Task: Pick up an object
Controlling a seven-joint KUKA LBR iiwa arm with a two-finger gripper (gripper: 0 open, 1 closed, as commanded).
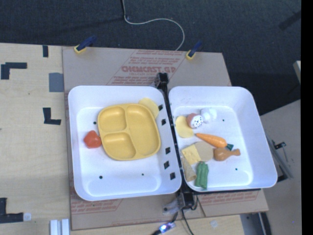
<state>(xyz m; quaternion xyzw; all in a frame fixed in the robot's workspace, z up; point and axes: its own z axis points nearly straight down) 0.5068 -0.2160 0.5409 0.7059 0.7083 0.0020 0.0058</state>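
Two white bins sit side by side on a cardboard sheet (146, 67), their inner walls touching. Left bin (78, 180) holds a yellow divided plate (129, 131), lying flat near the middle, slightly turned. Red tomato (92, 139) sits against the plate's left edge. Pale yellow piece (149, 105) pokes out from behind the plate's upper right corner, partly hidden, so I cannot tell what it is.

Right bin (259, 131) holds the clutter, all crowded toward its left half. Yellow round slice (183, 126) lies by the left wall. White spotted piece (195, 121) touches its upper right edge, and a small white lump (209, 115) sits just beside that. Carrot (212, 140) lies below them, pointed end left, green end right. Brown drumstick (225, 153) is just under the carrot's right end, resting against a tan slab (205, 151). Yellow wedge (190, 154) overlaps the slab's left side. Green piece (201, 174) lies upright-ish near the front wall, with a tan cracker (188, 169) just to its left, against the wall.

Any of these could be the pick target; all of them lie in the bins, nothing lifted.

Gripper: I cannot tell how wide it stands or whether it has anything.

Two blue and yellow clips (84, 44) pin the cardboard's back corners. White cable (156, 23) loops across the dark floor behind. Wooden bench (29, 131) runs off to the left.
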